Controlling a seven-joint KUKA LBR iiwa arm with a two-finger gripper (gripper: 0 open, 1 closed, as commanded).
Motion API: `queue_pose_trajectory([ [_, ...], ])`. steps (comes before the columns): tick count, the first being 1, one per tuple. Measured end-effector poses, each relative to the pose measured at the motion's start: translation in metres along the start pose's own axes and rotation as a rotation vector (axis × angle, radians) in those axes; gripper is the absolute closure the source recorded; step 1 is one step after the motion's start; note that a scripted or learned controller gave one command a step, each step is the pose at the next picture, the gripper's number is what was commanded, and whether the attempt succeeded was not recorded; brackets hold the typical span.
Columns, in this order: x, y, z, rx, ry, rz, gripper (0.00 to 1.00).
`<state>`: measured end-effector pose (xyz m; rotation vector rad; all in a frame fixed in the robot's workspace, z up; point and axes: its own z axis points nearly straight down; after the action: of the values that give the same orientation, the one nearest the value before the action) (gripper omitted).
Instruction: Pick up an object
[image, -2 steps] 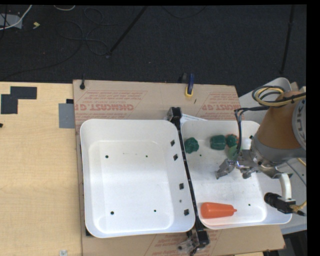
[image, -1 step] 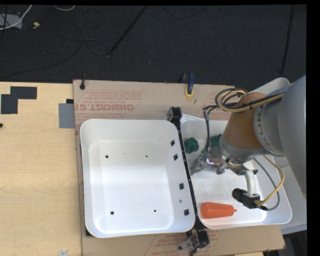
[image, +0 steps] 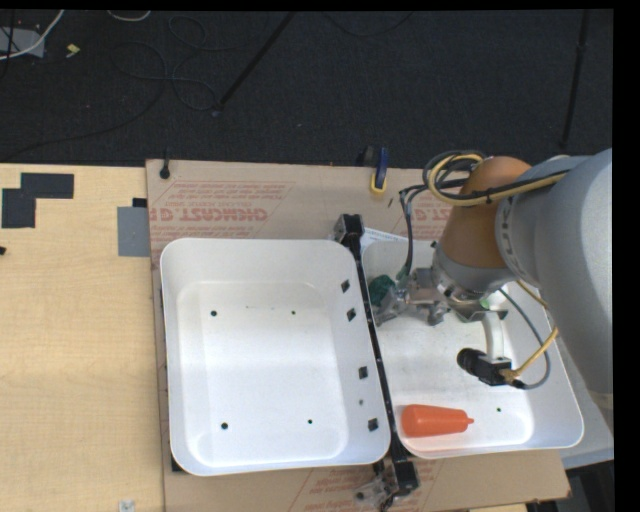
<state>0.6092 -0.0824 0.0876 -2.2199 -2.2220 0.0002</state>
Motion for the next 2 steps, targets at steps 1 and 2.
queue_pose_trajectory([
  [1, -0.008, 0.0352, 0.0, 0.003, 0.0, -0.002, 0.0],
  [2, -0.0075, 0.034, -0.0098, 0.007, 0.001, -0.007, 1.0],
])
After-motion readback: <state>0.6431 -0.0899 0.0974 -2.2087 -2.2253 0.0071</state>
